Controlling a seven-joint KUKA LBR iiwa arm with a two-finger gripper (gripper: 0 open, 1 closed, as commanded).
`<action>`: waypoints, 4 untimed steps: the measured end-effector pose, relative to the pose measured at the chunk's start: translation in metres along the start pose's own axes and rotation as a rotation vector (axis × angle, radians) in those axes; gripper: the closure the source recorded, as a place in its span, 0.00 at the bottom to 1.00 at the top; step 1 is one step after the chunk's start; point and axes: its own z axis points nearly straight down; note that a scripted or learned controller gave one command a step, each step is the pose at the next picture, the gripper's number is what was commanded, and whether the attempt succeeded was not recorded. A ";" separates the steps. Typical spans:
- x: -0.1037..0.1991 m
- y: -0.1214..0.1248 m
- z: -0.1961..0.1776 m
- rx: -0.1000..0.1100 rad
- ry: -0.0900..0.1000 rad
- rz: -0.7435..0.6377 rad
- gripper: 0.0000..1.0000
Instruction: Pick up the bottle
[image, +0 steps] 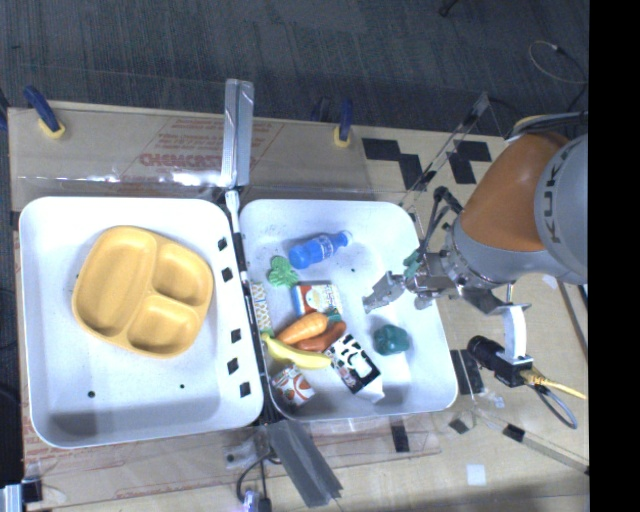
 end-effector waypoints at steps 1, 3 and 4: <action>0.017 0.065 -0.005 -0.002 -0.001 0.070 0.00; 0.052 0.111 0.082 -0.013 0.001 0.359 1.00; 0.050 0.142 0.094 0.015 0.000 0.122 1.00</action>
